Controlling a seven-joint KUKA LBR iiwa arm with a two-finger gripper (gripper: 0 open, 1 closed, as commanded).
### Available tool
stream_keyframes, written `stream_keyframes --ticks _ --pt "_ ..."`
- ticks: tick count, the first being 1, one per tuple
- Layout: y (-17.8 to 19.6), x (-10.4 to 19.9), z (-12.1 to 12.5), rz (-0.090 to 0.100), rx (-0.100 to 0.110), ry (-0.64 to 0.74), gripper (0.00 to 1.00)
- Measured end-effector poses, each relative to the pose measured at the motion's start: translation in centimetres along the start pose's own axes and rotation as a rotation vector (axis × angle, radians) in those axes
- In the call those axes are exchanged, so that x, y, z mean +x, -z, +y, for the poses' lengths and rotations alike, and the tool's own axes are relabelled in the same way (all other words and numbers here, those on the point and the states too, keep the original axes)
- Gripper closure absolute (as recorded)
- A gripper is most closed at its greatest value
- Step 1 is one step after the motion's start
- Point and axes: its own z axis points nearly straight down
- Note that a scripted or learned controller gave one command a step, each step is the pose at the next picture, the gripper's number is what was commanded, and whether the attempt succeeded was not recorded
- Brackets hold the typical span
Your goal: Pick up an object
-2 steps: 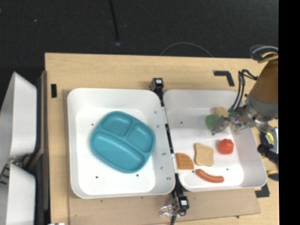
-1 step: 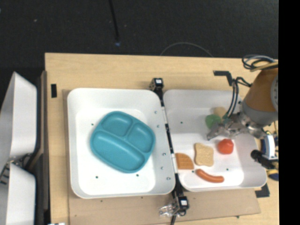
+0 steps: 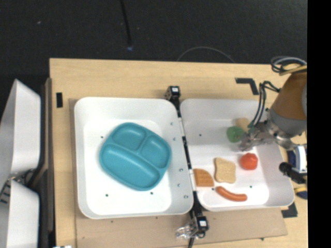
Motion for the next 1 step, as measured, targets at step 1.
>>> stream_keyframes --ticks 1 --pt "4.38 0.17 0.43 0.003 0.001 0.009 1.0"
